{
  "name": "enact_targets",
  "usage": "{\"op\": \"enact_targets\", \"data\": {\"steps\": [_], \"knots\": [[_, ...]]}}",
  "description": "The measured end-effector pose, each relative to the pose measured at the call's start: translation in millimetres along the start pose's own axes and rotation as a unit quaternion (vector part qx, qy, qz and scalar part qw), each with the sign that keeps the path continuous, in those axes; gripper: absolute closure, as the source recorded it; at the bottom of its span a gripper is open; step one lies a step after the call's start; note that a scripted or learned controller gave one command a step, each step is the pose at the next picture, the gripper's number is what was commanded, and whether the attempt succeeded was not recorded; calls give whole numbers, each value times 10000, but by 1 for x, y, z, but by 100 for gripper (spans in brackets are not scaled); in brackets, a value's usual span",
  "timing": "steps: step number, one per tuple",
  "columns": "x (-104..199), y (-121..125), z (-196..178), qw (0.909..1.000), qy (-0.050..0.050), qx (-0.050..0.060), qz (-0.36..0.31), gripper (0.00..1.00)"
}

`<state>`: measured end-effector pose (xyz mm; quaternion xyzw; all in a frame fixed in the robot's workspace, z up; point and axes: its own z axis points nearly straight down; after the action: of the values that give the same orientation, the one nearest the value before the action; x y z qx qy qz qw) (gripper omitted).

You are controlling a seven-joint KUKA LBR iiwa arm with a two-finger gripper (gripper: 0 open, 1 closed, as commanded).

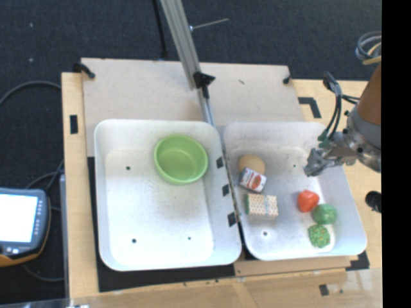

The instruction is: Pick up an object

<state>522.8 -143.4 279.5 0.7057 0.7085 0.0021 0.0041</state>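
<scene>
In the right bin (282,140) lie a tan round object (252,163), a small red-and-white can (253,180) just below it, and a patterned box (262,205). Further right sit a red tomato-like piece (307,200), a dark green piece (325,214) and a light green bumpy piece (319,235). My gripper (313,165) hangs over the right bin's right side, above and slightly up from the red piece, with nothing visible between its fingers. A green bowl (181,159) stands at the top of the left bin (122,236).
A slanted metal pole (186,50) rises from the bench behind the divide between the bins. A handheld pendant with a screen (19,223) lies off the bench at the left. Cables trail at the arm on the right.
</scene>
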Motion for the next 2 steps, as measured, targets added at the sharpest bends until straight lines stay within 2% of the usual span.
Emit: {"op": "enact_targets", "data": {"steps": [1,2], "knots": [[45,-10,13,10000,13,39,-8,100],[105,-18,24,10000,18,40,-18,100]]}}
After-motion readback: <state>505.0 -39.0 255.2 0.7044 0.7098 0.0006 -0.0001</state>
